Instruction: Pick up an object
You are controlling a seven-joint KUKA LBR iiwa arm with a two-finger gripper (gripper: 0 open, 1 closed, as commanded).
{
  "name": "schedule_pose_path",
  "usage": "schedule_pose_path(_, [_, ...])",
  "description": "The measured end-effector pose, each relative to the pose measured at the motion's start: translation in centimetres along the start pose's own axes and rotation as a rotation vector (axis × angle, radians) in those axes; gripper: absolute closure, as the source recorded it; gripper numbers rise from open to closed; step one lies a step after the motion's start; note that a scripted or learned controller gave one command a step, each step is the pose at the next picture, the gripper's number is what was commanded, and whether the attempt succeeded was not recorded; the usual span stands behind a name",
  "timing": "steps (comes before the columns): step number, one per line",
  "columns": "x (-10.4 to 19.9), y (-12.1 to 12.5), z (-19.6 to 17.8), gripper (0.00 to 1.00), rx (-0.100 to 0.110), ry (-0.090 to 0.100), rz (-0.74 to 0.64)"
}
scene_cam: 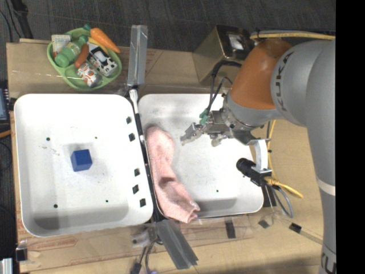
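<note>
A pink cloth (166, 174) lies crumpled along the left wall of the right bin (228, 207), reaching down to its front edge. A small blue cube (81, 160) rests on the floor of the left bin (34, 113). My gripper (201, 139) hangs over the middle of the right bin, a little right of the cloth's upper end. Its two fingers are spread apart with nothing between them. The grey arm with its orange band (259, 76) comes in from the right.
A green bowl (63, 76) holding toy vegetables and small packets stands behind the left bin. A cardboard box (222, 44) stands behind the right bin. Cables and a black fitting (251, 170) hang near the right bin's right wall.
</note>
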State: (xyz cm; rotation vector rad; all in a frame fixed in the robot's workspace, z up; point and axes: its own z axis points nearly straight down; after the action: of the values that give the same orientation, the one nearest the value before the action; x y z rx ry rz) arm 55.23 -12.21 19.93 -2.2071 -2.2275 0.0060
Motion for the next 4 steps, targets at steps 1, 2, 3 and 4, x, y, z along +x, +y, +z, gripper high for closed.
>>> schedule_pose_path(1, [2.4,0.9,7.7,0.00,0.000,-0.001,-0.138])
schedule_pose_path(2, [2.7,3.9,3.4,0.00,-0.002,-0.002,-0.064])
schedule_pose_path(3, [1.8,6.3,9.8,0.00,0.000,-0.001,-0.112])
schedule_pose_path(4, [2.2,0.5,10.8,0.00,-0.002,-0.001,-0.172])
